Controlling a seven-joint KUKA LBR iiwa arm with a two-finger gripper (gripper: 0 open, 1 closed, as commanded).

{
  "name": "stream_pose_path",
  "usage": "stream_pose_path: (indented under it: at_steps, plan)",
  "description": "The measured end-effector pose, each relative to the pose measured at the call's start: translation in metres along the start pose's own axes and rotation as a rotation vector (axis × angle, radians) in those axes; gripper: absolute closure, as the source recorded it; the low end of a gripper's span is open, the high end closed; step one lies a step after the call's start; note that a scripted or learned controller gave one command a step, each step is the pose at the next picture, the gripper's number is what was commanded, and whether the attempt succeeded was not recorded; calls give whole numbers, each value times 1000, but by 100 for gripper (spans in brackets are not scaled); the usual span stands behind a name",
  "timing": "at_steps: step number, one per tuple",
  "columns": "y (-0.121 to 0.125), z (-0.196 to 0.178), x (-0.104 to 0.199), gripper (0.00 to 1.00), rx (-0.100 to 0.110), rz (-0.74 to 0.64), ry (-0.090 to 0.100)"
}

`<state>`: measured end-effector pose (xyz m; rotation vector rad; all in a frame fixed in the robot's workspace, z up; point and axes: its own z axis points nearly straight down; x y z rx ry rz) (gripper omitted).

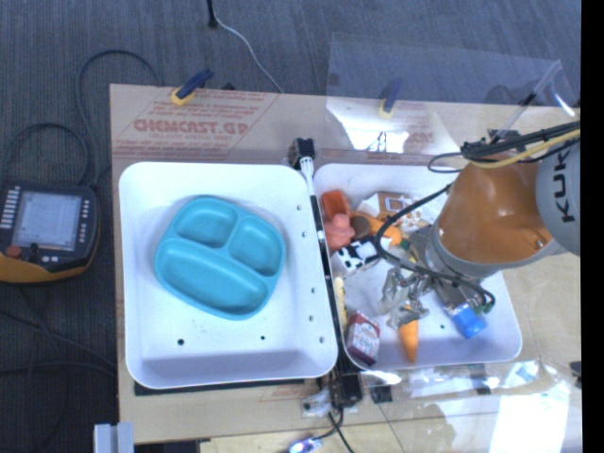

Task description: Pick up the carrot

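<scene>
The board [193, 125] reads "CHEMCAST GP". Directly below the gripper [408, 300] lies the carrot [409, 338]; finger state I cannot tell, possibly open.

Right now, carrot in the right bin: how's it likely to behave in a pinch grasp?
The carrot looks like a small, smooth toy cone, so probably rigid and light. Its taper may let it slip toward the narrow end if pinched there. It lies flat near the bin's front wall, just below the gripper; a nudge would likely roll it in an arc.
</scene>
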<state>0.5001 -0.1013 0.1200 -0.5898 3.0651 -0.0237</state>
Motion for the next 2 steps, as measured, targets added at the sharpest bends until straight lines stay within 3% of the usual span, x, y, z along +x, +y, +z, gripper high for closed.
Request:
stream_pose_path:
  at_steps: [1, 2]
  plan:
    - [0, 0, 0, 0, -1, 0, 1]
    - [-10, 29, 10, 0, -15, 295, 10]
